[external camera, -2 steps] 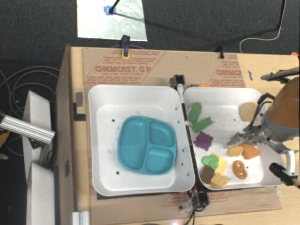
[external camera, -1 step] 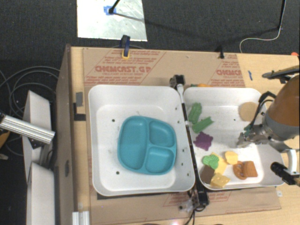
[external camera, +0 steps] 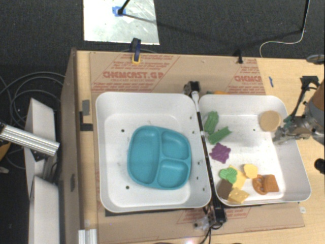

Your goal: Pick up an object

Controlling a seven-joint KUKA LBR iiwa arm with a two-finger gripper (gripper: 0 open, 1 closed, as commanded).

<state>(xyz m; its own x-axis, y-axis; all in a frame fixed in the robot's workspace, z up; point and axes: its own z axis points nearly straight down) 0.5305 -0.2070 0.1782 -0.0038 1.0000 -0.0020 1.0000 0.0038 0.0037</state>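
Small toy pieces, the objects to pick from, lie in the right bin (external camera: 292,156), all to the right of the teal plate (external camera: 158,156). Far left of the plate, a metal rail (external camera: 28,139) sticks out beyond the counter's (external camera: 76,136) edge. The plate itself, split into three compartments, sits in the middle of the left bin (external camera: 109,136). Behind the plate, printed cardboard (external camera: 132,75) covers the counter under both bins.

Just right of the plate, past the seam where the bins meet, two green pieces (external camera: 213,126) lie close together, one tilted against the other. A purple piece (external camera: 220,152) lies level with the plate's middle, in front of the green pair. Nearer the camera, a light green piece (external camera: 228,175) touches a dark brown block (external camera: 224,188), and a pale yellow piece (external camera: 238,195) rests against that block's right side. Further right of the plate, a round yellow piece (external camera: 250,171) lies just behind an orange-brown piece (external camera: 260,186) and a brown slab (external camera: 271,183), which touch each other. A tan disc (external camera: 269,120) lies alone at the bin's back right.

Farthest from the plate, the gripper (external camera: 282,134) hangs low over the right bin's edge, just in front of the tan disc and apart from it. Whether the gripper is spread or pressed together cannot be told, and nothing is seen held in it. The grey arm (external camera: 311,123) reaches in behind it.
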